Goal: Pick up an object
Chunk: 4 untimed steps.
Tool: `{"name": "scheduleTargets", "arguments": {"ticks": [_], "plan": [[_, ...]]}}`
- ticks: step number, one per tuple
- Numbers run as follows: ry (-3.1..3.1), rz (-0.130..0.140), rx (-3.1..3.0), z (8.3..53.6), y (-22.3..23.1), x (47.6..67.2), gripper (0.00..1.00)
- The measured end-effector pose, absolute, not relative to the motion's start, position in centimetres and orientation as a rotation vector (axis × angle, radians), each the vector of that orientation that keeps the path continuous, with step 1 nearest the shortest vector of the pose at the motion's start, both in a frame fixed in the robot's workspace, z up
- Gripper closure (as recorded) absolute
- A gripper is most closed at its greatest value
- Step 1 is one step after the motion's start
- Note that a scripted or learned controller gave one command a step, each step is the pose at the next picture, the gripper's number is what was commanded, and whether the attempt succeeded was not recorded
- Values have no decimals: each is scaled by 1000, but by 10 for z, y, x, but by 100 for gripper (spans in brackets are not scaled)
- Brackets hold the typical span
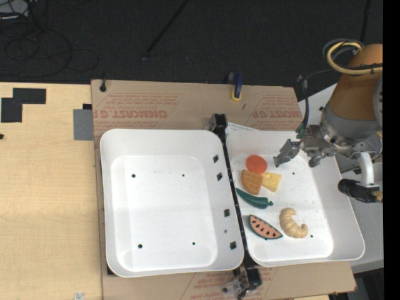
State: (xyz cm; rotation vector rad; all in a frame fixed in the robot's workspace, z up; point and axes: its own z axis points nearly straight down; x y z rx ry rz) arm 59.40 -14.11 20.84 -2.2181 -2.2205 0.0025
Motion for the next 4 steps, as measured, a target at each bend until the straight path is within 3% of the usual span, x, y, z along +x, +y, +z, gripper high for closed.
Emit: {"name": "scheduleTargets", "arguments": {"ticks": [1,2,3,4], "plan": [[-2228,-10,-2226,104,-134,616,0],[-2227,-4,-2227,92,-116,619,0],[-2222,-9,-2231,104,-117,620,100],[-2237,-12,-2209,193,18,642,100]]}}
